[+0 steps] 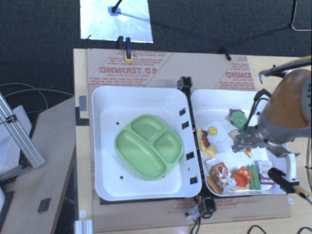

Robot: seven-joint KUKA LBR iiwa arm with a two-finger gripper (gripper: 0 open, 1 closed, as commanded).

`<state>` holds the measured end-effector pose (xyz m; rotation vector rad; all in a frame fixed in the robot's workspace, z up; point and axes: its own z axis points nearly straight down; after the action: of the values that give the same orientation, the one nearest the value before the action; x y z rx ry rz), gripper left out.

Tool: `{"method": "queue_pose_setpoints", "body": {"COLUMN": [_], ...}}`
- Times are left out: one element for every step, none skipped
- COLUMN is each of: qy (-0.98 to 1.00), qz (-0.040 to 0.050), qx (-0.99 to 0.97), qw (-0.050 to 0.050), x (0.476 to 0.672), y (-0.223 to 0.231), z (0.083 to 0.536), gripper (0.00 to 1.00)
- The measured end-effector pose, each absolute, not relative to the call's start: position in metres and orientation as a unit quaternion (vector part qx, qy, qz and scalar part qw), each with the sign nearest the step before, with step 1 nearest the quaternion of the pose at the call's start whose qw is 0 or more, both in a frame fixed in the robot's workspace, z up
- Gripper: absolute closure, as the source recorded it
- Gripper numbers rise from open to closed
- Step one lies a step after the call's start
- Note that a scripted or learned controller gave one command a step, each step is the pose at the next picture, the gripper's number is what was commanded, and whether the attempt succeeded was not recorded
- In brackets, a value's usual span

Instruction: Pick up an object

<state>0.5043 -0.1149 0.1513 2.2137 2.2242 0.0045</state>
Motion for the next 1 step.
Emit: {"method": "queue_pose_setpoints", "body": {"qy": [0.708], "qz": [0.0011], "qx": [0.706], "qw": [0.002], "x": [0.5007], "y": [-0.1208], "z": [0.1968], "gripper": [1.00]}}
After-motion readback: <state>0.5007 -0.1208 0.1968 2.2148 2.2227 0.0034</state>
